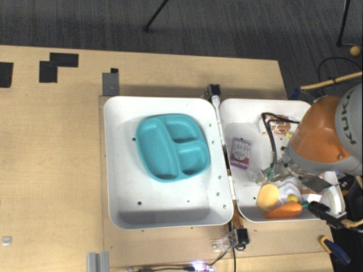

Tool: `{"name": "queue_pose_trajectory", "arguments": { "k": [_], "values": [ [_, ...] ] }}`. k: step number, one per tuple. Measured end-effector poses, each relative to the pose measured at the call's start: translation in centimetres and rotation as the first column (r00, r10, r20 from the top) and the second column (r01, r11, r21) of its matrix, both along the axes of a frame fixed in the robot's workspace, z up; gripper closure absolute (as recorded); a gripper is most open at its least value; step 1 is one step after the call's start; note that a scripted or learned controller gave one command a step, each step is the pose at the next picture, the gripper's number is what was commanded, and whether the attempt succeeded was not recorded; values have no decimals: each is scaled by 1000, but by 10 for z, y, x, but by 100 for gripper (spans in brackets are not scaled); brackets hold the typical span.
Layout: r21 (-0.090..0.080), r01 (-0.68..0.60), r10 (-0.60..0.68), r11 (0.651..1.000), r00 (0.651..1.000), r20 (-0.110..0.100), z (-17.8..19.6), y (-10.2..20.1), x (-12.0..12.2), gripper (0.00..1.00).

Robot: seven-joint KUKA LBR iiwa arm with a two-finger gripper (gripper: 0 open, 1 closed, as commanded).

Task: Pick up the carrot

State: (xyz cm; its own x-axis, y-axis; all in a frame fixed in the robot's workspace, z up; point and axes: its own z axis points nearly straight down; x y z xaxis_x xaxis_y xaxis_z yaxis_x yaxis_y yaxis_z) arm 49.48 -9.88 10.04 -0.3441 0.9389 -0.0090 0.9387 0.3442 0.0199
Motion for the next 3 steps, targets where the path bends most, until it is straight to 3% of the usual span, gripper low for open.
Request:
{"name": "queue_pose_trajectory", "arguments": {
  "k": [1, 2, 3],
  "values": [
    [3, 459, -459, 888, 888, -17, 41, -3, -6, 100],
    [3, 459, -458, 889, 889, -17, 40, -3, -6, 0],
    [5, 267, -267, 964, 963, -15, -13, -16, -5, 0]
  ]
}}
